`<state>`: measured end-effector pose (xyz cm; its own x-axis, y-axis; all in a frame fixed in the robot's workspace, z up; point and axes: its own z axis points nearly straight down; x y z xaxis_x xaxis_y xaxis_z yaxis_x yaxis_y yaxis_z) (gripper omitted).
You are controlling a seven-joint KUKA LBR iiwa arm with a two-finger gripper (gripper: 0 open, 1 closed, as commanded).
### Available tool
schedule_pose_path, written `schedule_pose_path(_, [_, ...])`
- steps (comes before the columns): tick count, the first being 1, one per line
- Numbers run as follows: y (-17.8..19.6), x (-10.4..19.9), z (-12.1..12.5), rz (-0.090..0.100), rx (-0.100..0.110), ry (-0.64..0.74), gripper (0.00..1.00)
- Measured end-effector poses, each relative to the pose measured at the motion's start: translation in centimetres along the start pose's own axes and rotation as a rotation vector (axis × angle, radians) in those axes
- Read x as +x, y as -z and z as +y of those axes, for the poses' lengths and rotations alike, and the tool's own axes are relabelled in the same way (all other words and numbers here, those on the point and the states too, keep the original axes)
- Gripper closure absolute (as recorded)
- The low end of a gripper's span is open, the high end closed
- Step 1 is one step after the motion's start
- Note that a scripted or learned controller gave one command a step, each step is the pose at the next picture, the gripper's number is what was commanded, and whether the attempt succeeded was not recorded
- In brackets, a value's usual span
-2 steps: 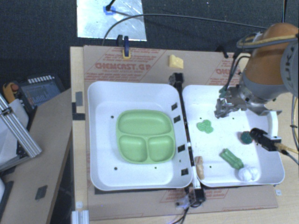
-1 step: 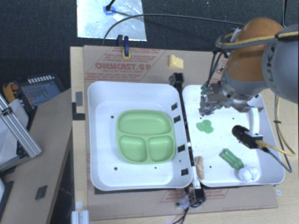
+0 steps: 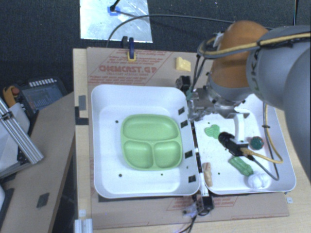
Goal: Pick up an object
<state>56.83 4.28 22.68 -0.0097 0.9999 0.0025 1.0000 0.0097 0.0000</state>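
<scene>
While the green plate point(image 3: 149, 142) lies left of the gripper point(image 3: 198, 109), open or closed I cannot tell, approach seems in hand: next it must shift slightly right and descend onto the small green piece point(image 3: 212, 131) just beside it.

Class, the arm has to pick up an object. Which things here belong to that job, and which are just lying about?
Job: arm; right bin; green block; teal ball; white lump; tan stick; perhaps the plate.

Lying about: yellow wedge; blue clamp; foil sheet.
</scene>
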Motion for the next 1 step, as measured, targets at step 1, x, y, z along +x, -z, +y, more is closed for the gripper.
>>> schedule_pose_path(1, [0.65, 4.80, 0.41, 0.000, -0.003, 0.000, 1.00])
